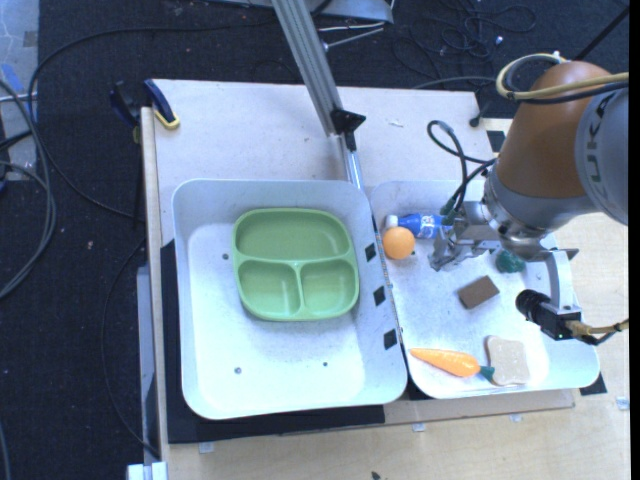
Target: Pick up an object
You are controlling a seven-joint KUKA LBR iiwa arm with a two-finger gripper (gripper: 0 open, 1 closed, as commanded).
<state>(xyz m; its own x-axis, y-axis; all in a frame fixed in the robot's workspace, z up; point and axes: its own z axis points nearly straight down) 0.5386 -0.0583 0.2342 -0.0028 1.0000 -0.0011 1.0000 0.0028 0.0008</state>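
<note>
While the grey-and-orange arm [560, 138] reaches in from the right, its gripper [447, 253] hangs low over the far part of the right bin [560, 373]. Whether the claw is spread or pressed together cannot be told, and nothing shows between its tips. An orange ball [398, 243] lies just left of the gripper, with a blue-and-white bottle [415, 225] on its side just beyond it, toward the far wall. A brown block [479, 292] rests near the gripper on the near-right side, and a small teal thing [510, 262] peeks out beside the wrist. Along the near edge lie a toy carrot [446, 362] and a tan slice of bread [507, 359]. A green divided plate [297, 264] sits in the left bin [200, 368].
</note>
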